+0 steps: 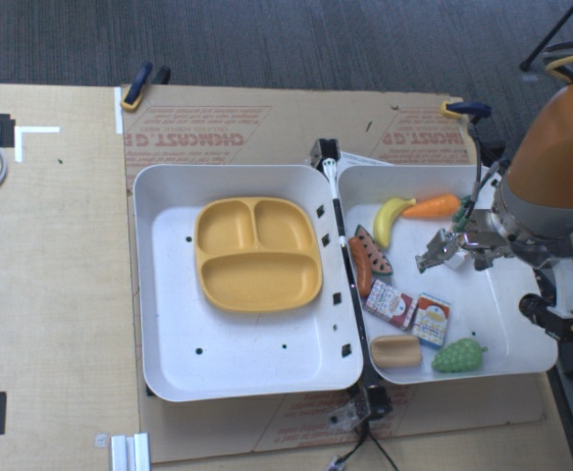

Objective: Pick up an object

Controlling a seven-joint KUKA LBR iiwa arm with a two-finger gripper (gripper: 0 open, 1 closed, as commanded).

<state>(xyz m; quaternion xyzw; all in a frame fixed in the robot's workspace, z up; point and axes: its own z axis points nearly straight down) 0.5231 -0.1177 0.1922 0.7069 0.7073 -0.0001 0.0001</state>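
**Two bins, one arm: gripper hangs above a scatter of toy food**

Seven small items share the right-hand bin as the gripper hovers over its bare middle, its metal fingers pointing toward the left of the camera view. Whether those fingers are parted or pressed together cannot be told from this angle, and nothing is seen between them. A carrot lies just beyond the fingertips toward the far wall, touching the upper end of a banana that curves away to the gripper's left. Farther left, against the divider between the bins, rest a watermelon slice and a reddish sausage. On the near side of the gripper sit a red-and-white carton and a small orange-trimmed box, side by side. Closer to the bin's front wall lie a bread roll and a green bunch of grapes. Well apart from the gripper, in the left bin, a yellow divided plate sits alone. Both bins rest on cardboard held by blue-and-yellow clamps.
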